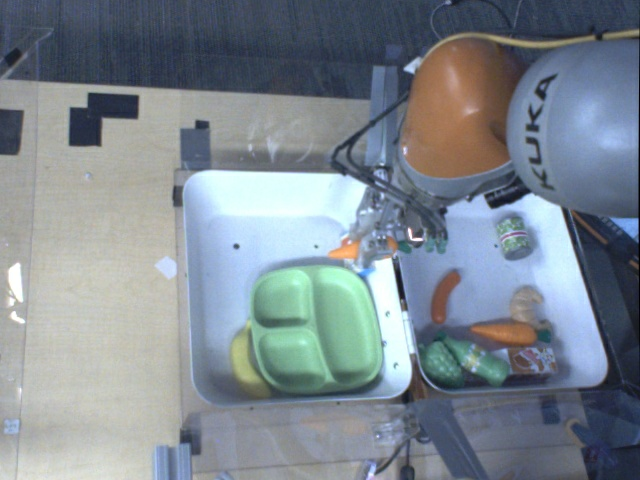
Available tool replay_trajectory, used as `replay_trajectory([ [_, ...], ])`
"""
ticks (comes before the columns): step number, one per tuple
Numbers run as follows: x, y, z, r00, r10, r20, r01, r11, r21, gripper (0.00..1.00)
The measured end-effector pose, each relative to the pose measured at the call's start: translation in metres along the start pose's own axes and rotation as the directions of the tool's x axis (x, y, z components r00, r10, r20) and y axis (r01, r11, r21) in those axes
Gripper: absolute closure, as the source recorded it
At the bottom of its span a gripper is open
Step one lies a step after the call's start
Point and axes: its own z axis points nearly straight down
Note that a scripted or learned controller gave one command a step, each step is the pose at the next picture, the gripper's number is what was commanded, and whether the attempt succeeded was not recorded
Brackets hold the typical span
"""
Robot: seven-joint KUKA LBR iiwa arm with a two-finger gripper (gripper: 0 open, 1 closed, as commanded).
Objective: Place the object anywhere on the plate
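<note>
A green plate [316,328] with three compartments lies in the left bin [215,268], toward its front right. My gripper [368,246] hangs from the orange-banded wrist over the divide between the bins, just beyond the plate's far right corner. A small orange object [345,251] pokes out to the left from between its fingertips, so the gripper is shut on it. The object sits just past the plate's far rim. The fingers themselves are partly hidden by the wrist.
A yellow item [238,364] peeks out from under the plate's left edge. The right bin [585,298] holds a small can [513,236], an orange sausage shape [445,296], a carrot [503,333], a pale lump [527,303] and green items [460,363].
</note>
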Motion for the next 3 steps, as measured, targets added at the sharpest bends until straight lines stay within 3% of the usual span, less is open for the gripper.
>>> replay_trajectory([
  [1,0.0,0.0,0.0,1.0,0.001,0.0,-0.001,1.0,0.0,0.0],
  [2,0.073,0.059,0.083,0.982,0.187,-0.006,-0.187,0.982,0.002,0.0],
  [3,0.084,0.09,0.123,0.959,0.282,0.011,-0.281,0.96,-0.007,0.0],
])
